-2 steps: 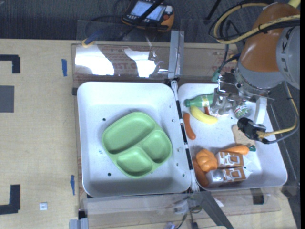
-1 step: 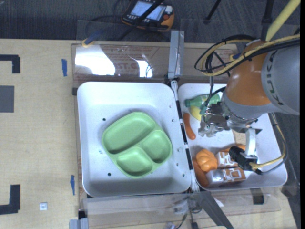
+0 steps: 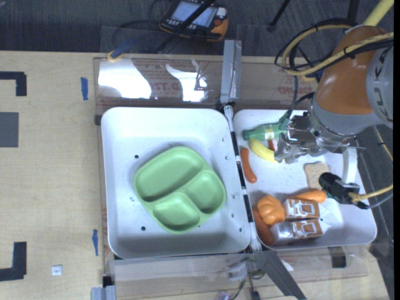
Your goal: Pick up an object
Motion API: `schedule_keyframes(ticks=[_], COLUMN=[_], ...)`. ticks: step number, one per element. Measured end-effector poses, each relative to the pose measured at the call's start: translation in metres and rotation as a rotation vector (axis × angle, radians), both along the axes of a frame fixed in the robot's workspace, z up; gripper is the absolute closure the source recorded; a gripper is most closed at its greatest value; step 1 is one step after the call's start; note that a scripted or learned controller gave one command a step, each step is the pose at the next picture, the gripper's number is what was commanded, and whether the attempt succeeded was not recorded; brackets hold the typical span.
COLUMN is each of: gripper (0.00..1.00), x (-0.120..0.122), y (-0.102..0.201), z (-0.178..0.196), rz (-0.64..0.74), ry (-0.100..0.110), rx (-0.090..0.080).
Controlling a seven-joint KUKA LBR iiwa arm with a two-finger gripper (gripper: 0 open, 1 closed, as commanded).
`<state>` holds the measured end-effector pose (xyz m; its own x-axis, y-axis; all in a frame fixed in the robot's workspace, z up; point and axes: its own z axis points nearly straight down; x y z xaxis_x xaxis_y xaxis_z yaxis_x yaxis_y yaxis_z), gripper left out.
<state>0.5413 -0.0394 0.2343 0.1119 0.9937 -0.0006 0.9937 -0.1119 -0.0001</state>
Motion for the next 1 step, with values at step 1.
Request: schedule_keyframes(ticks=[1], gripper=[1.0], x=[-0.0373], y=[0.0466], z=[0.0157], rz=[-0.1], ry=[0.005], rx=[0.001])
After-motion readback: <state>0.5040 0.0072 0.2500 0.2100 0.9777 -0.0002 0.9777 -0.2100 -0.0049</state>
